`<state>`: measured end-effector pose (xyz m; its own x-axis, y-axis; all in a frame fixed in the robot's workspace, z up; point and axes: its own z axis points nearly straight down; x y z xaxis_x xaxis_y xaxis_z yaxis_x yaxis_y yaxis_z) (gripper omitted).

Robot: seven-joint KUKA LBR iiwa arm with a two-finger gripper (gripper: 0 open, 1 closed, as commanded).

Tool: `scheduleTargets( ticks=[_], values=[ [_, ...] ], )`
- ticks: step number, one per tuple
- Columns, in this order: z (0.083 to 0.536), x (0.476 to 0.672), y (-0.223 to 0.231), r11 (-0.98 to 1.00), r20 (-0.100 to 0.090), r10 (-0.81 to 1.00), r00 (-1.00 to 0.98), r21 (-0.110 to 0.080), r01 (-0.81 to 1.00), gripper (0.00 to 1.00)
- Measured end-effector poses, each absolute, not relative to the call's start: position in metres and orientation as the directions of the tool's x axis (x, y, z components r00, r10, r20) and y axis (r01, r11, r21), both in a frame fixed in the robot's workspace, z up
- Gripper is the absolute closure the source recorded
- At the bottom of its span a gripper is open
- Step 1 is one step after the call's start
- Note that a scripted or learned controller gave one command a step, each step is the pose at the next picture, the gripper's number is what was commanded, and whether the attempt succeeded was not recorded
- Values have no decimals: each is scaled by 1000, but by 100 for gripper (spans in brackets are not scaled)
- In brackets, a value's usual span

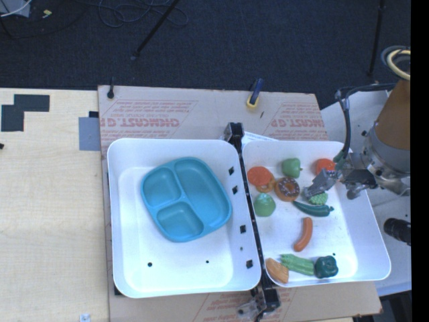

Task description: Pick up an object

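Orange round piece: right bin, upper left, near the divider.
Green pepper: upper middle.
Donut: brown ring, just right of the orange piece.
Green ball: below the orange piece.
Sausage: orange-red, tilted, centre.
Dark green pod: lying flat, above the sausage.

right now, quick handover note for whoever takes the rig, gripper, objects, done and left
Gripper: low in the right bin, above the light green piece and dark green pepper; nothing seen in its grasp.
Objects: toy foods lie in the right bin, among them the sausage and donut. The blue tray sits in the left bin.
Done: no pick confirmed.
Left: grasp and lift one object.
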<state>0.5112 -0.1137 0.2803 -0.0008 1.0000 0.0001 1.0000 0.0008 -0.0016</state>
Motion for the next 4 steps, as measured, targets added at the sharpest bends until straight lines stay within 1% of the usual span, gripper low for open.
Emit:
scheduleTargets(
  ticks=[1,3,4],
  values=[
    [232,503,-109,1,2,1000,-1,-8,1000,0],
    [105,502,-115,0,3,1000,0,-10,1000,0],
    [86,501,-114,0,2,1000,0,-5,1000,0]
  ],
)
